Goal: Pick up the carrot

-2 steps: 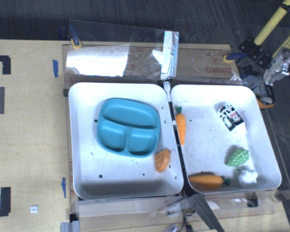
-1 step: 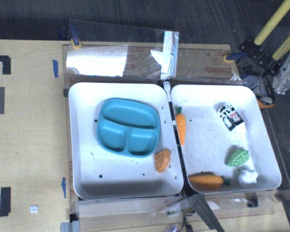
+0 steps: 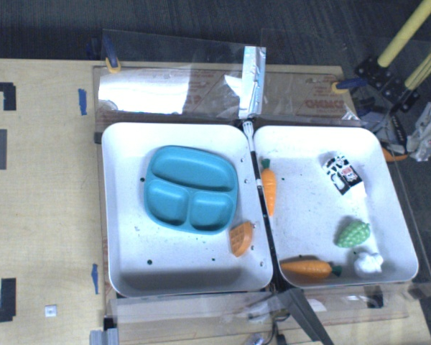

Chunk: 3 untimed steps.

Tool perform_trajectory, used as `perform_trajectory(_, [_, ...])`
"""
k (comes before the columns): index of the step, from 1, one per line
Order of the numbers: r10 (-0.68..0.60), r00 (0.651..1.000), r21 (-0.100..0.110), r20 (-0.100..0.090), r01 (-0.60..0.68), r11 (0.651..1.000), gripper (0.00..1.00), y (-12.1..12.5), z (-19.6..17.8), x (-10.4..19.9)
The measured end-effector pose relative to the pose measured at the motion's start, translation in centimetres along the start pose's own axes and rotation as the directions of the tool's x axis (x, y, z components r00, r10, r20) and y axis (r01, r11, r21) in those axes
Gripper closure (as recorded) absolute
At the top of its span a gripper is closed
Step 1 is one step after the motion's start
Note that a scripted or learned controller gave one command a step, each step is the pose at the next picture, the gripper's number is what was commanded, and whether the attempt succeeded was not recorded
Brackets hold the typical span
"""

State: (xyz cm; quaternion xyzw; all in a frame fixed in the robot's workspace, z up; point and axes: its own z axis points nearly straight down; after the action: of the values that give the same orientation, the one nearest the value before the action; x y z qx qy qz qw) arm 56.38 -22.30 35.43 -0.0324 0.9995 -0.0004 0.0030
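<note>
Two carrots sit in the right bin, so the program has to choose. One carrot lies lengthwise, pressed up against the left wall by the divider between the bins, green top pointing to the far end. The other carrot lies flat along the near wall, leaves pointing right toward a white lump in the corner. Both hug a wall, which is probably where they rolled or got dropped, and that makes for an awkward grab since there's little room on the wall side.

Also in that bin are a green knobbly thing and a small black-and-white toy, both well apart from the carrots. The left bin holds a blue divided tray with an orange chunk just beside its corner.

As for the tool, no telling whether it's released or clenched. The pick looks not yet started.
</note>
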Motion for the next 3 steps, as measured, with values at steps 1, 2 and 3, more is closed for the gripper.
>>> perform_trajectory(1, [-0.199, 0.98, -0.001, -0.001, 0.199, 0.98, 1.0, 0.1, -0.9, 2.1])
perform_trajectory(2, [-0.403, 0.915, 0.002, 0.004, 0.403, 0.915, 1.0, -0.1, -1.2, -1.8])
perform_trajectory(3, [-0.513, 0.859, 0.003, 0.004, 0.513, 0.859, 1.0, 0.0, -2.7, -0.2])
